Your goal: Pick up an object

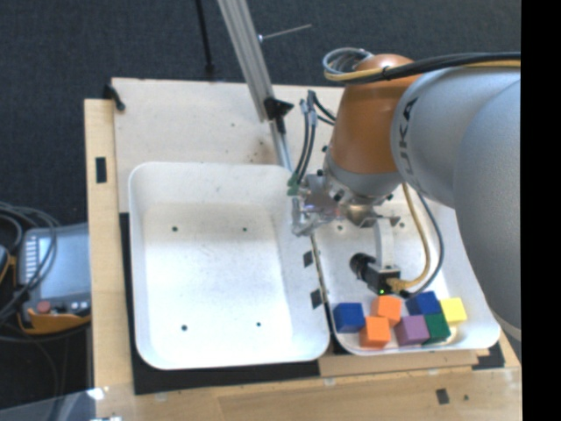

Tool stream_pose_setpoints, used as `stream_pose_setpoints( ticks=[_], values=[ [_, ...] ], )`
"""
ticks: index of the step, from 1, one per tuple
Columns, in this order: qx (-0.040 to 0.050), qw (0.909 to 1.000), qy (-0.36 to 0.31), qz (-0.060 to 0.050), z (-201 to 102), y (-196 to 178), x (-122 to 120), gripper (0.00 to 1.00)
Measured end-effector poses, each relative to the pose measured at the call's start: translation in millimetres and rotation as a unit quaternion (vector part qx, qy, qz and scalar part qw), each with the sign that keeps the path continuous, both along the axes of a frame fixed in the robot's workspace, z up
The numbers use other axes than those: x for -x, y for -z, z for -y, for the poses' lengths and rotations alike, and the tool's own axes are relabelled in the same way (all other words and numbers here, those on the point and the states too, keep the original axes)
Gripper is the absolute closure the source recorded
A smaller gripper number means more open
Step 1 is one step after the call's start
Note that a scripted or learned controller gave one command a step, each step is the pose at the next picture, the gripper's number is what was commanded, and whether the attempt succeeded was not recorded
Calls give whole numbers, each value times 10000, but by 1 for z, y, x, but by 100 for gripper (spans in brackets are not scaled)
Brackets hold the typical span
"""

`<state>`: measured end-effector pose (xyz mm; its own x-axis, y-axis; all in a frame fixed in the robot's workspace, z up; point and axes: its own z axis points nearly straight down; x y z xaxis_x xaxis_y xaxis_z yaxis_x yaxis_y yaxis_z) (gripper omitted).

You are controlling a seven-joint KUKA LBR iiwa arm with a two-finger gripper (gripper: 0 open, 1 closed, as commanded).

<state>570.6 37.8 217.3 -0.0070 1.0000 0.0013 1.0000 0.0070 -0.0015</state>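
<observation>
Several small coloured blocks lie clustered at the near end of the right bin (478, 327): a blue block (349, 316), two orange ones (388, 307) (377, 331), a purple one (410, 330), a green one (437, 327), a second blue one (425, 303) and a yellow one (453, 310). The arm's orange band (372, 121) and grey wrist cover the far half of that bin. My gripper (307, 215) hangs at the wrist's left side, over the ridge between the two bins and well behind the blocks. Nothing is seen held in it.
The left bin (145, 235) is bare white with a few dark specks. A slanted aluminium rail (250, 51) rises behind the bins. A black fitting with a yellow cable (375, 273) sits just behind the blocks. A pendant (53, 274) lies off the bench's left edge.
</observation>
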Motion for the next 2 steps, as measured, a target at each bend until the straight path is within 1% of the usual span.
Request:
stream_pose_setpoints(
  ticks=[1,2],
  values=[
    [-6,10000,-5,-7,-52,0,11,100],
    [-2,10000,29,-3,-49,0,10,0]
  ],
)
